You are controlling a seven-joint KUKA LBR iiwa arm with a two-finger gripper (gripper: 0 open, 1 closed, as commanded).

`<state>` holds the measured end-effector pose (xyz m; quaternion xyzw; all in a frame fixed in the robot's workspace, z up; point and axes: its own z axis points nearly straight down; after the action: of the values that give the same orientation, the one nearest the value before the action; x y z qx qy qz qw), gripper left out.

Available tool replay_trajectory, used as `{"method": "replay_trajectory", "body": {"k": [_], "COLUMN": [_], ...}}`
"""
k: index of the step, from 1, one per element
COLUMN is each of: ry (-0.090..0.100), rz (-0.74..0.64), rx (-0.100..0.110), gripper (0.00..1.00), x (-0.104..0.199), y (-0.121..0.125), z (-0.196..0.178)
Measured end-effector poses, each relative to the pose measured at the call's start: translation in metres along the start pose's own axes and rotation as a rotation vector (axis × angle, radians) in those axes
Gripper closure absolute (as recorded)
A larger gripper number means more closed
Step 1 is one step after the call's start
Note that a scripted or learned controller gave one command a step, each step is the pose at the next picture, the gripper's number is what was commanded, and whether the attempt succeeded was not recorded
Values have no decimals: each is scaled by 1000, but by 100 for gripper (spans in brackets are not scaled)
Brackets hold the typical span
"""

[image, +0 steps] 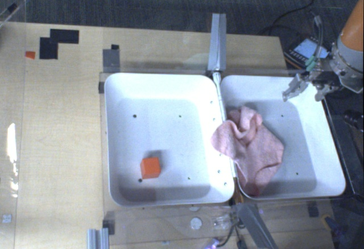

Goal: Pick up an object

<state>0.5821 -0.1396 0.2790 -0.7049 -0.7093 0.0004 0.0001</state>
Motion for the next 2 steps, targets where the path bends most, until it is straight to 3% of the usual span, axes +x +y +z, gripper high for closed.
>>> {"method": "replay_trajectory", "body": {"k": [1, 2], "ry": [1, -2], "rz": [-36, -163], "rx": [1, -17], "gripper": [0, 0], "x": [27, -6], "y": [-33, -65], "z": [140, 189]}}
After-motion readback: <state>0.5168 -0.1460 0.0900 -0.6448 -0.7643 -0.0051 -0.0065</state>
